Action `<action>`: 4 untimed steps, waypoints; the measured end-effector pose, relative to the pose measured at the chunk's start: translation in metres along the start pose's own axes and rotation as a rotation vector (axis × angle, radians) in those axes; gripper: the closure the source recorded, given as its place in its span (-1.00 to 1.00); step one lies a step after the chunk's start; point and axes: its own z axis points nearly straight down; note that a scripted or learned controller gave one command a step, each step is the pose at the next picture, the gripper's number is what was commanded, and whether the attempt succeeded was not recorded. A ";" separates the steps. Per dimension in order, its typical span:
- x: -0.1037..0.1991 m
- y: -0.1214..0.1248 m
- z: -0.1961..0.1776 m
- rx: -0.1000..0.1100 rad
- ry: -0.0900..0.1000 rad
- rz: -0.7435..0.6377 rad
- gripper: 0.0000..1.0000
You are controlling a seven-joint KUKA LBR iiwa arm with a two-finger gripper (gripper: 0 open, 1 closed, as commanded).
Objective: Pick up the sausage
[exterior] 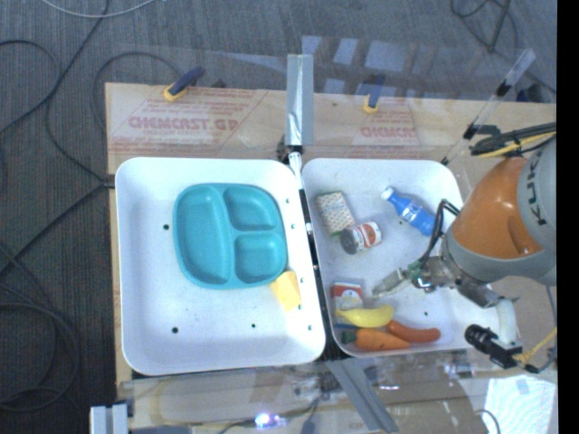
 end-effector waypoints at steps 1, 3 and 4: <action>0.019 0.002 0.000 -0.001 0.000 -0.014 -1.00; -0.003 0.002 -0.010 -0.001 0.006 -0.127 1.00; -0.003 0.001 -0.010 -0.001 0.006 -0.127 -1.00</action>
